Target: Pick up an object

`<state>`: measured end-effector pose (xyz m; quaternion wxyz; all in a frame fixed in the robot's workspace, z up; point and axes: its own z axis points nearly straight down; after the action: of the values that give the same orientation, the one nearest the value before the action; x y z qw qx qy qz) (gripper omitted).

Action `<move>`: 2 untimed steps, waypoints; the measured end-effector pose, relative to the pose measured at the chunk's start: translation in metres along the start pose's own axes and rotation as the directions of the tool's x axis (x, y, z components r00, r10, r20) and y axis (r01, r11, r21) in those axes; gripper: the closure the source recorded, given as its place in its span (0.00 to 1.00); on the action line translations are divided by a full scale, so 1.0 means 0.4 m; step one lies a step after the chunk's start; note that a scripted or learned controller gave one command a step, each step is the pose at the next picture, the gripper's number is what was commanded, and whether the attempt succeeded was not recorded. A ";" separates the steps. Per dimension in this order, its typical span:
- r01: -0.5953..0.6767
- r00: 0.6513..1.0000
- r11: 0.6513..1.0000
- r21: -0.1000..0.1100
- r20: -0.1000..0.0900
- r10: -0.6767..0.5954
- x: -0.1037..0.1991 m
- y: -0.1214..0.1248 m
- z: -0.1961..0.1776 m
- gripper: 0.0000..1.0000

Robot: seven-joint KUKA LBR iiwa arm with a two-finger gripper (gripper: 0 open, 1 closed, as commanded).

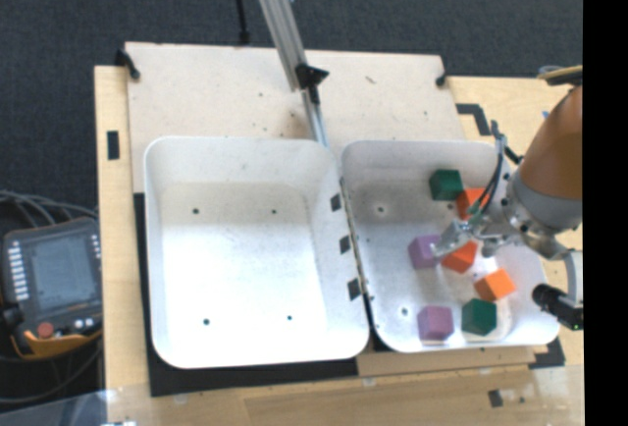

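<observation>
My arm (557,154): a rounded orange band above a grey wrist collar. Thin dark cables run along the wrist at nine o'clock. Pale metallic hardware forms my gripper (461,242) below. A black knob-like fitting (551,301) projects at five o'clock of the wrist.

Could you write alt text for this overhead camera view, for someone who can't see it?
A grey robot arm reaches from the right into the right shallow white bin, over small green, orange and purple blocks, with its gripper at a red-orange block. The left shallow white bin sits beside it.
</observation>
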<state>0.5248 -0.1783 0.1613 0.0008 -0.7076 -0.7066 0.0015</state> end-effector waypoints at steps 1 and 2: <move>0.004 1.000 1.000 -0.018 0.003 -0.004 -0.024 0.013 0.085 0.00; 0.001 1.000 1.000 -0.025 0.006 -0.001 -0.027 0.019 0.092 0.00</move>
<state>0.5324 -0.1892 0.1244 -0.0101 -0.7073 -0.7068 -0.0053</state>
